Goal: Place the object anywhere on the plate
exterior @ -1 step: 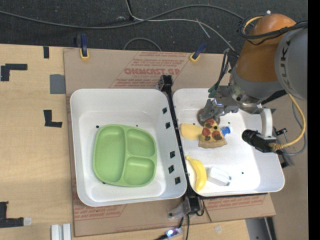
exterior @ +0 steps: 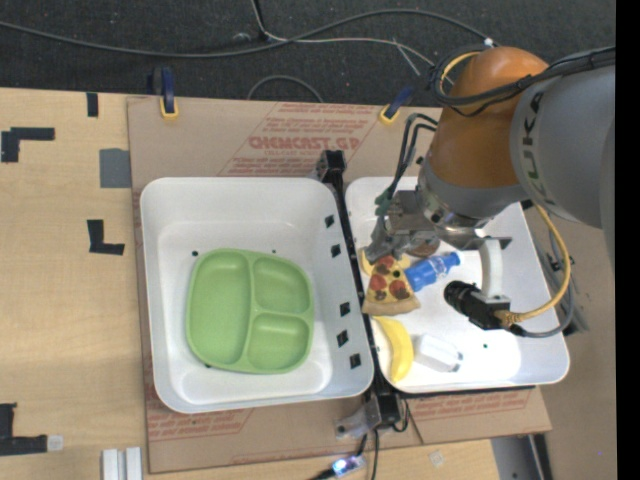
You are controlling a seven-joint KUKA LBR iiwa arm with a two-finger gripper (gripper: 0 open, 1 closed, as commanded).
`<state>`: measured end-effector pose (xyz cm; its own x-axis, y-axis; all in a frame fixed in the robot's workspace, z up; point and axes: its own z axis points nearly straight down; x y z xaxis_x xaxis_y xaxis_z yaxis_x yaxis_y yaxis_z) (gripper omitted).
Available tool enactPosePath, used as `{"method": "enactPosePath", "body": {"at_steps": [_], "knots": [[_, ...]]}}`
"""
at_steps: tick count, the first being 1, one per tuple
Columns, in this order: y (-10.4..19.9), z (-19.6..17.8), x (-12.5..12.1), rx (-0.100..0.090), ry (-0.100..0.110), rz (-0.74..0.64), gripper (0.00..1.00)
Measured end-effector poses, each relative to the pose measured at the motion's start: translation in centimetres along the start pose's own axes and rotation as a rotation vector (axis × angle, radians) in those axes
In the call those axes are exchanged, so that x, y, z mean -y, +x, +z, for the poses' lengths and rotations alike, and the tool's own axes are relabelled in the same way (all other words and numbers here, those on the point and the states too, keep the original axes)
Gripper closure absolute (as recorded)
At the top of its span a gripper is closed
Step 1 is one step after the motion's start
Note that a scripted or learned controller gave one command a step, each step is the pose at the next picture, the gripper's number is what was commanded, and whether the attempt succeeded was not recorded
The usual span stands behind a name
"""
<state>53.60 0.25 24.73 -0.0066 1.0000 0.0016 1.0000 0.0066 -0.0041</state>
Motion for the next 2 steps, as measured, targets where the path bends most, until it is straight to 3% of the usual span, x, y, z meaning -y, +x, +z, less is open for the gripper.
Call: {"method": "enactPosePath", "body": {"at_steps": [1,2], "knots": [[5.7,1.2,0.5,0.0,0.0,-0.001,1.0],[10.7,2.7,2.6,0.001,0.001,0.0,1.0]]}}
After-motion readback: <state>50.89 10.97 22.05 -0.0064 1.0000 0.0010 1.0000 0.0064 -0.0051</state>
